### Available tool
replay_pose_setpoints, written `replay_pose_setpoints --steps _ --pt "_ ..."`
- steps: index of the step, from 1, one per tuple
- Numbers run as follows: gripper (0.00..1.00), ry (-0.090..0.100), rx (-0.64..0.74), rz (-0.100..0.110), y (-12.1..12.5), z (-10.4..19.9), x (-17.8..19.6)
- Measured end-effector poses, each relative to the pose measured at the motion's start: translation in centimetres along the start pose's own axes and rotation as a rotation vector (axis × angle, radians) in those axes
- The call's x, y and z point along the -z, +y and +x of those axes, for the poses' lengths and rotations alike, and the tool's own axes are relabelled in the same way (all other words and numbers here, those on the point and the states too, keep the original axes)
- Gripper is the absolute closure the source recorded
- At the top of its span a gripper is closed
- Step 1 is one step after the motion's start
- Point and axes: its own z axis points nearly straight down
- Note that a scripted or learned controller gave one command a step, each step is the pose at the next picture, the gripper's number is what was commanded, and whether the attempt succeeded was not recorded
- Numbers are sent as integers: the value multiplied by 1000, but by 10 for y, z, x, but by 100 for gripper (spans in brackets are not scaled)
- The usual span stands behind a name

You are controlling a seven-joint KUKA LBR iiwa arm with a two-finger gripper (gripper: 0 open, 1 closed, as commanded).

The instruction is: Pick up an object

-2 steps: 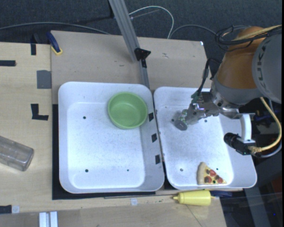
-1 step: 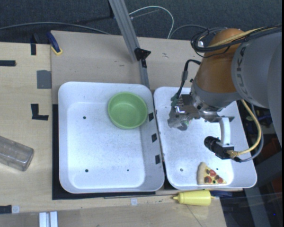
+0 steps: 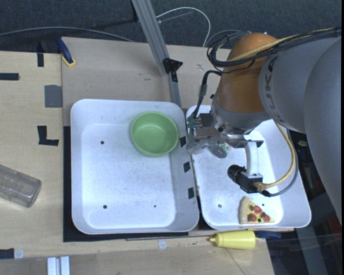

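the end effector [image 3: 209,145] is hovering over the right white bin [image 3: 295,208] (finger state: cannot tell); a round green plastic bowl [image 3: 154,133] is sitting in the left white bin [image 3: 86,171].

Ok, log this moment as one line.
arm over right bin | green bowl in left bin | pizza slice untouched

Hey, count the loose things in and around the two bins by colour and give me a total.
Green: 1, bowl
Yellow: 2, pizza slice, mustard bottle
Clear: 1, plastic cup
Total: 4
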Motion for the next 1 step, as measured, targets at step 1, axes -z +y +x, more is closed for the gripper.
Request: replay_pose_setpoints --steps 1 --pt "100 0 2 -1 15 55 -5"
